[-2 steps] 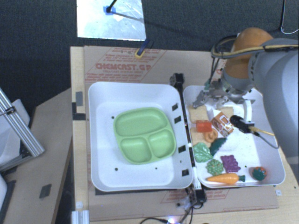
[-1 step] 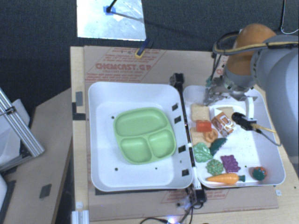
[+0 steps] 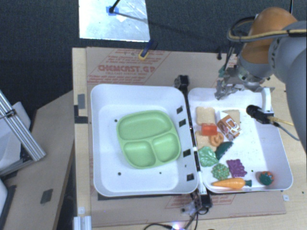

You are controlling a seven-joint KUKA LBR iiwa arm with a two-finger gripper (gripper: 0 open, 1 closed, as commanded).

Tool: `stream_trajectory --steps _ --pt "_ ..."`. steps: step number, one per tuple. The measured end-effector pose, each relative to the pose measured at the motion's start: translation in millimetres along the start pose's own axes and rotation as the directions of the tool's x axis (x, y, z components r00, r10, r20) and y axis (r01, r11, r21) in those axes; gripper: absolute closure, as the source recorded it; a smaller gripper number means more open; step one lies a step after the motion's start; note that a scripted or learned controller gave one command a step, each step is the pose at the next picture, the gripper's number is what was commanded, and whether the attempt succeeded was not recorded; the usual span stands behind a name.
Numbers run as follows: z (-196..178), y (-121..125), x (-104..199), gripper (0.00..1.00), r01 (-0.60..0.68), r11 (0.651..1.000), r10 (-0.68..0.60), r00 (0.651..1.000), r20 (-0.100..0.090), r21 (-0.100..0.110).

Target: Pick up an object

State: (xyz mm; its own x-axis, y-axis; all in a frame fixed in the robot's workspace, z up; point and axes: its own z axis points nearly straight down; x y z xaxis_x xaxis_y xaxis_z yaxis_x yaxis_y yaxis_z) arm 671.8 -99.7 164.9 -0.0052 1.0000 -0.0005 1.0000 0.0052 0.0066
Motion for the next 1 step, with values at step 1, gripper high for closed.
stream_trajectory --steps 1 --pt "-55.2 2.3 -0.1 1.0 0.001 1.0 -0.001 1.0 0.001 -0.002"
